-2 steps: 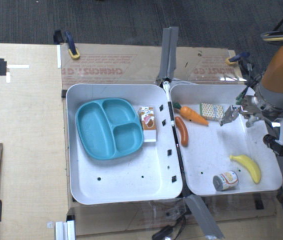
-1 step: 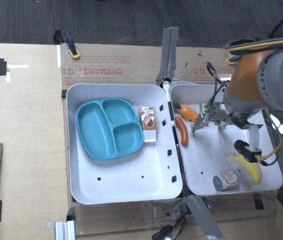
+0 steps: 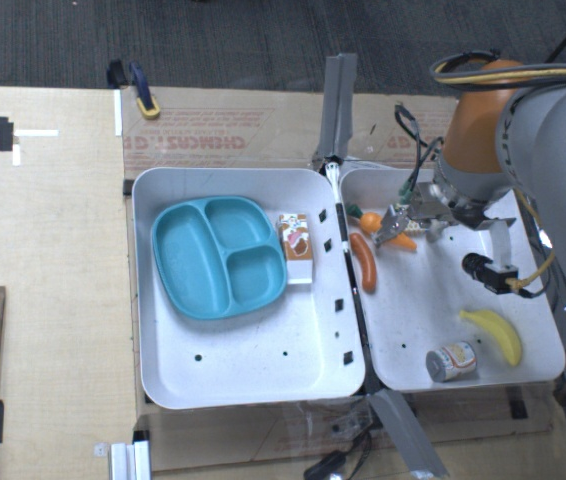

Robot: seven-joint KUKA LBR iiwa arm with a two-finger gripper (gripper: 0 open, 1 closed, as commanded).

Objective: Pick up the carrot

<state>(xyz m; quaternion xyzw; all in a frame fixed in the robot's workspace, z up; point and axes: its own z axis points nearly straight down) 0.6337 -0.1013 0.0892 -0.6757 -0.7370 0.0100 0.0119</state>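
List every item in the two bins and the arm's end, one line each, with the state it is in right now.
Carrot: lying in the right bin, at its far left corner, by the gripper.
Sausage: lying flat along the right bin's left wall.
Banana: lying flat.
Can: tipped on its side.
Plate: flat in the left bin, right way up.
Box: lying beside the plate.
Gripper: low over the carrot.

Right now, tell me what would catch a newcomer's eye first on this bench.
The large turquoise three-compartment plastic plate dominates the left white bin, with a small picture-printed box touching its right edge. In the right white bin, the grey arm's tool sits at the orange carrot near the far left corner, beside a reddish-brown sausage. A yellow banana and a small tin can lie near the front.
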